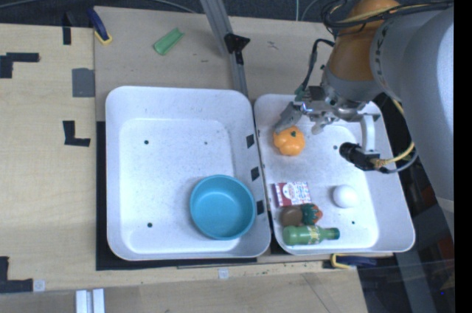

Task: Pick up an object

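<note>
Grey metal two-finger gripper hung over right white bin, near its back edge. Fingers spread apart, holding nothing. Small round orange pumpkin toy sat just below fingers, in same bin. White ball, red-and-white carton, green bottle lay nearer front. Round blue plastic bowl sat in left white bin.

End effector low — fingers spread
</note>
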Motion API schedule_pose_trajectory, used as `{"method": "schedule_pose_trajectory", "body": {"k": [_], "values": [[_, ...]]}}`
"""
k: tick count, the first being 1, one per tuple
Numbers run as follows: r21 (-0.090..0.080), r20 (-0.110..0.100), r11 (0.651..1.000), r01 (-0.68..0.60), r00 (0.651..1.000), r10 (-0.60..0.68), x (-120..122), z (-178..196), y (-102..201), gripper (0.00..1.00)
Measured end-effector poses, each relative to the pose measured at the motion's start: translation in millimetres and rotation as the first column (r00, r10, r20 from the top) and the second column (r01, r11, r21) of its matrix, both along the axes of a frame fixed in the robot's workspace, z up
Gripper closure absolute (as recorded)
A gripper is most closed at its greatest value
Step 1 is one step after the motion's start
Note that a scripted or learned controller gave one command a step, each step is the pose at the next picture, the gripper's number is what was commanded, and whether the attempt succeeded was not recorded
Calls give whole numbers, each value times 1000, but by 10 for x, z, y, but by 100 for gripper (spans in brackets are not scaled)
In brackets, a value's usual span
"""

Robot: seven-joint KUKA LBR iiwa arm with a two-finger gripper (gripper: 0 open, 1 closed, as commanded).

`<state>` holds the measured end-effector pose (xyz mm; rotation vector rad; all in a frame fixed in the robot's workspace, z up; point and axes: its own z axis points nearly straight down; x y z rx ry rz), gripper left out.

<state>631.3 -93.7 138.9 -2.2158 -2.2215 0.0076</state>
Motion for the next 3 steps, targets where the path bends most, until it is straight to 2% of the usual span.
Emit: {"method": "schedule_pose_trajectory", "body": {"k": [1, 2, 3], "values": [[-2, 4, 1000, 0, 1000, 0, -6, -527, 5, 0], [0, 3, 1000, -1, 1000, 1, -4, -411, 16, 100], [0, 11, 1000, 1, 1000, -1, 5, 223, 16, 100]]}}
